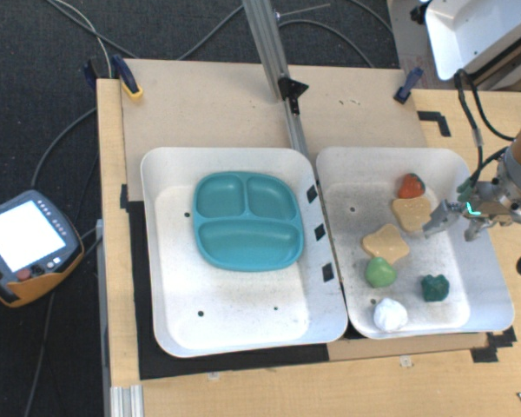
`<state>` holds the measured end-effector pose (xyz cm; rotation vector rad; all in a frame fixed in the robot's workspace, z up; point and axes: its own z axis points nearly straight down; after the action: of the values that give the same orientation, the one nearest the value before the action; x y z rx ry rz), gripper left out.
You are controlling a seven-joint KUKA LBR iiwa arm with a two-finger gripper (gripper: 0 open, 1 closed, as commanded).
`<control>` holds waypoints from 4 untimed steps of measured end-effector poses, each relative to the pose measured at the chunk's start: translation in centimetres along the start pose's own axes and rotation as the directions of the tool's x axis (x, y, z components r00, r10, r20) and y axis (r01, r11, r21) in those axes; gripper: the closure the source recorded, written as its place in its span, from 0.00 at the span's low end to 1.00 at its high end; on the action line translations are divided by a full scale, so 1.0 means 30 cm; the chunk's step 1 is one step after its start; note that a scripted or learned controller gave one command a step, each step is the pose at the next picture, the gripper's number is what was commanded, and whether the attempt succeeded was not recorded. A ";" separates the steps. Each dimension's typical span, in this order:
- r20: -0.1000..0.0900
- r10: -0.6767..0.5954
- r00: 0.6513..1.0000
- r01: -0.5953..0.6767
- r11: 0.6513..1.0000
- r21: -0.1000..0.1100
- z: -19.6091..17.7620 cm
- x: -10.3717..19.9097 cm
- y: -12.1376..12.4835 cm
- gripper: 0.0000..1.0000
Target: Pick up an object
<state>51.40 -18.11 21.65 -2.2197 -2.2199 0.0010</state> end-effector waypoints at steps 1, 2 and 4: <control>0.000 0.000 1.000 0.000 1.000 -0.001 -0.002 0.000 0.001 0.00; -0.003 0.000 1.000 0.000 1.000 0.005 0.169 0.034 -0.016 0.00; -0.003 0.000 1.000 0.000 1.000 -0.005 0.423 0.012 -0.004 0.00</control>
<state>51.26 -17.72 8.98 -2.2206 -2.2213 -0.0075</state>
